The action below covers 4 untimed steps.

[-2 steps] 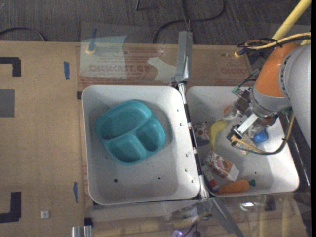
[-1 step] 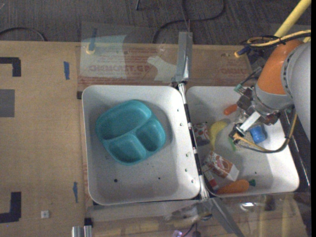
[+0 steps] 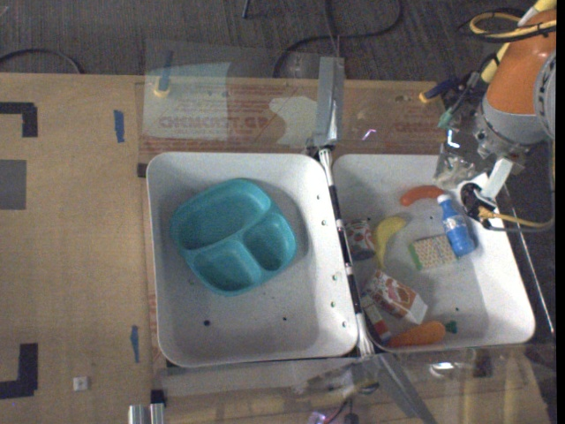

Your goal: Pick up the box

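The left bin [image 3: 181, 321] has just a teal divided plate [image 3: 234, 235] in it, which is no concern of mine. My work is in the right bin [image 3: 503, 299], and it is crowded. Against its left wall sits a small can [image 3: 357, 236], then a yellow banana [image 3: 389, 233], and below those a red and white carton [image 3: 398, 296] with an orange carrot [image 3: 418, 334] near the front edge. The carton is my first worry: it is box-shaped too, so I could go for the wrong thing. The box [image 3: 433, 252] I take to be mine lies near the middle of the right bin, just right of the banana. A blue bottle [image 3: 456, 226] touches or nearly touches its right end. That is the second worry, because if I come down a little off I could strike the bottle or pinch it along with the box. An orange piece [image 3: 420, 194] lies further back, well out of the way. The box looks small and flat, pale with a fine checked face and a green edge, and it lies tilted to the bin walls. I would have to turn to match it, or I may slip off a corner. My claw [image 3: 463, 171] hangs above the back right of the bin, apart from the box, and I cannot tell whether it is open or closed.
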Each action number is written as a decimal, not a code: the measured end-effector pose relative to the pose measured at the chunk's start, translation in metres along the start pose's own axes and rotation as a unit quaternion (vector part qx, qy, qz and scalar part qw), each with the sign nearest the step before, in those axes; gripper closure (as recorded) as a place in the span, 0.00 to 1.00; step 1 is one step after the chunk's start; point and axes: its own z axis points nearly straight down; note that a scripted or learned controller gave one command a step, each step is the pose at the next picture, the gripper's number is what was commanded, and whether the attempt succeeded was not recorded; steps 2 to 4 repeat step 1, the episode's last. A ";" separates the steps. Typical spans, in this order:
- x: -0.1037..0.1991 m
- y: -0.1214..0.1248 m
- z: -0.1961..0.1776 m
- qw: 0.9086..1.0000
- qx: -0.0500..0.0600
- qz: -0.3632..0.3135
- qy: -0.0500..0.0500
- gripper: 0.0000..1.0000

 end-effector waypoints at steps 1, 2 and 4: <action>0.014 -0.039 0.034 0.999 0.003 -0.038 0.001 1.00; 0.014 -0.039 0.034 0.999 0.003 -0.038 0.001 1.00; 0.014 -0.039 0.034 0.999 0.003 -0.038 0.001 1.00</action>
